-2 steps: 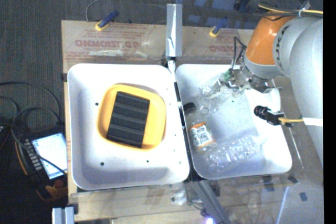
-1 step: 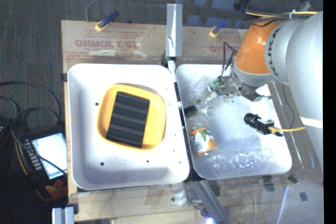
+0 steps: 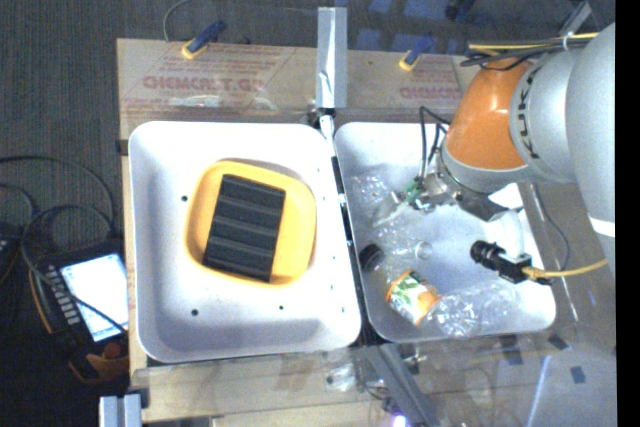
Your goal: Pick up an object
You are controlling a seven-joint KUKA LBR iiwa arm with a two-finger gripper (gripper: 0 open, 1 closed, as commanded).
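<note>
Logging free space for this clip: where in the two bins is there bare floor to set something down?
Left bin: a bare band rings the yellow dish, widest along the near edge. Right bin: crowded with clear wrap, a small carton, a black cap and the arm.

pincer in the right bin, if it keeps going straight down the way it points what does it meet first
Most likely the crumpled clear plastic lying on the right bin floor just below the pincer. Depth is hard to judge from this slanted view, so it could land on bare floor beside it.
</note>
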